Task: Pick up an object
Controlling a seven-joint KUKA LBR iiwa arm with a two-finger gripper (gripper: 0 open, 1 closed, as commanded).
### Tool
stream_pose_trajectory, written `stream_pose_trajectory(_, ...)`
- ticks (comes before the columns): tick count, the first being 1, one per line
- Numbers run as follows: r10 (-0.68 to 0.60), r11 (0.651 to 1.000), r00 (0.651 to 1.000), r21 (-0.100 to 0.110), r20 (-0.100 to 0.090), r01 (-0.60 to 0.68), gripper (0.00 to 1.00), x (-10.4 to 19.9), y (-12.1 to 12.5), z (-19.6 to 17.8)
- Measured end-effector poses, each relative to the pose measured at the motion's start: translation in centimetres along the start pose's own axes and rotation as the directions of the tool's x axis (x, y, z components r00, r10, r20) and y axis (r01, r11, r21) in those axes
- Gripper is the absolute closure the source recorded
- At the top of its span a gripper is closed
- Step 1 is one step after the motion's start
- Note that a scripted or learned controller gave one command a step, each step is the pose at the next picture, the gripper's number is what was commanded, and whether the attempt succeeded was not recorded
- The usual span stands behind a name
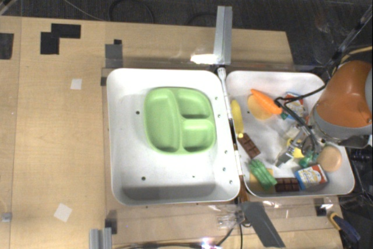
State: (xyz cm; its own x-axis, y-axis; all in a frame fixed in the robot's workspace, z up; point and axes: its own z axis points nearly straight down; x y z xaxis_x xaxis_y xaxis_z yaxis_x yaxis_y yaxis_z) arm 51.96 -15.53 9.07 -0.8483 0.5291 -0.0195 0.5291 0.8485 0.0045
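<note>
A pale wooden table (52, 143) fills the scene under a strip of dark carpet at the far edge, and it carries two shallow white bins side by side. The left bin (125, 178) holds a green divided tray (178, 119) sitting near its middle, well apart from the work. The right bin (344, 183) is crowded: a yellow banana-like piece (236, 115) lies along its left wall, a brown chocolate-bar toy (249, 146) just beside it, a green block (262, 174) and a dark brown bar (286, 185) toward the near edge, an orange carrot (266, 102) over a pale round piece toward the far side, a small carton (310, 175) near the front right and a tan ball (330, 158) just right of it. The arm (348, 103) reaches in from the right, and its gripper (297, 146) is down among the clutter in the middle of this bin; cables and metal parts overlap there, so I cannot tell how wide the fingers stand or whether anything sits between them. The nearest candidates look to be a small yellow item (299, 154) just at the tip, with the carton just near of it and the ball to the right. The likely trouble is crowding: the fingers could land on two things at once, or push a piece aside and lift away with nothing, and round pieces like the ball may squirt out.
</note>
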Motion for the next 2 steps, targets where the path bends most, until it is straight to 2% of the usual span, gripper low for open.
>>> stream_pose_trajectory(1, -0.006, 1.0, 1.0, -0.005, 0.016, 0.006, 1.0, -0.5, 0.3, -1.4)
stream_pose_trajectory(2, -0.042, 0.999, 0.999, -0.004, -0.001, 0.042, 1.0, 3.2, 3.1, -14.0)
